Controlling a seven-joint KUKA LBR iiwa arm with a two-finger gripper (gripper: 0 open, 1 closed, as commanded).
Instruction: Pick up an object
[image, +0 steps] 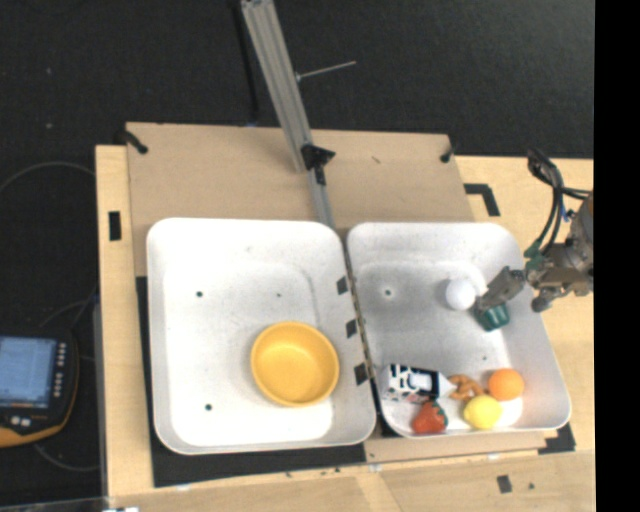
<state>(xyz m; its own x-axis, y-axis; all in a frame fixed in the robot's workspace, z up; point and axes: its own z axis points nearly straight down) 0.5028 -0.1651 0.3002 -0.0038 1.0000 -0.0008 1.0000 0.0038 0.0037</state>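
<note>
Dark floor surrounds a tan wooden bench (280, 170), its top marked with black corner brackets. A grey metal pole (285, 85) slants in from the upper edge and ends at a black clamp near the junction of the bins. At the left margin a handheld control pendant with a lit blue screen (35, 385) lies off the bench.

Two shallow white plastic bins sit side by side, touching along their inner walls. The left bin (200, 270) holds one round yellow bowl (294, 363), upright, toward its lower right.

The right bin (420, 250) holds a white ball (460, 294) near centre and a small teal block (493, 318) just beside it to the right. Along the lower wall lie a black-and-white printed box (414, 381), a red strawberry-shaped toy (429, 419), a yellow lemon-shaped fruit (482, 411) and an orange round fruit (506, 384), closely clustered.

The two-finger gripper (525, 285) enters at the right rim, cables trailing above. One finger (497, 288) reaches to the teal block; whether the fingers are apart or together cannot be told, and no object is seen clamped.
</note>
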